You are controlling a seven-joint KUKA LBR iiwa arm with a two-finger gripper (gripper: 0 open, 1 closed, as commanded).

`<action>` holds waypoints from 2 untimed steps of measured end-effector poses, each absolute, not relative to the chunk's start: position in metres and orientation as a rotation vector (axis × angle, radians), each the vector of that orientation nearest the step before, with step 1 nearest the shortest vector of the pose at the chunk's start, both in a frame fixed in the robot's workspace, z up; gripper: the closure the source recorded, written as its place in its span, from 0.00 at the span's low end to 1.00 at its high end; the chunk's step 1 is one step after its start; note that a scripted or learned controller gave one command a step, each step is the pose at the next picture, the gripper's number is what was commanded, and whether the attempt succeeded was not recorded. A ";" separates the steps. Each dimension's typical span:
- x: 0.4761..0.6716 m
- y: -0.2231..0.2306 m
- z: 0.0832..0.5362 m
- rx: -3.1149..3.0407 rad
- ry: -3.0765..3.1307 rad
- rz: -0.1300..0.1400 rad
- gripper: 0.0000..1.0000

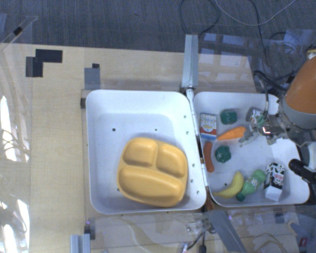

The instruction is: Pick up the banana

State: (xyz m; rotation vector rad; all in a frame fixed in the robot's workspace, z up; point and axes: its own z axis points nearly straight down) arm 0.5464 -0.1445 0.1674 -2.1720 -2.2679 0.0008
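Note:
The yellow banana [230,186] lies curved at the front of the right white bin [292,200], touching a green bottle [251,184] on its right. My gripper [250,126] hangs over the back half of that bin, well behind the banana and to its right. It is open, with one finger [252,113] towards the back and the other towards the front. The right tip of an orange carrot [231,134] lies close to the gap between them. Nothing is held.
The right bin also holds a small cow-print carton [275,181], a red sausage [208,157], two dark green pieces [221,153] [228,116] and a small red-and-white box [208,124]. A yellow divided tray [152,171] lies upside down in the left bin [102,141].

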 end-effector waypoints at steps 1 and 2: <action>0.499 -0.096 0.088 -1.823 -2.572 -0.009 0.00; 0.492 -0.148 0.088 -2.133 -2.319 -0.013 0.00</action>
